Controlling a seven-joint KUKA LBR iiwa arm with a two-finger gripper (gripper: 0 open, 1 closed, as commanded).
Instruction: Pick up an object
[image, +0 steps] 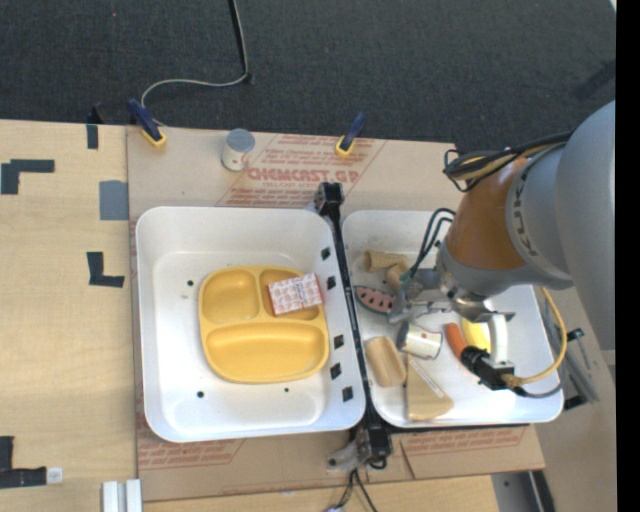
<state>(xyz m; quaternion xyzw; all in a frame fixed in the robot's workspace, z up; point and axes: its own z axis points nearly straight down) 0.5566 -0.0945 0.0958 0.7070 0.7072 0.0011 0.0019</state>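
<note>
Gripper (408, 305), grip state unclear, above right bin's (540, 405) tan bread-like piece (384, 360), long axis near-vertical in view.

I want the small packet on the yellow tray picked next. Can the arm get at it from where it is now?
Probably yes. The packet lies flat and uncovered on top of the yellow tray in the left bin. The gripper is over the right bin, so it must cross the divider first.

Fixed overhead camera, slanted down over both bins (150, 300).
</note>
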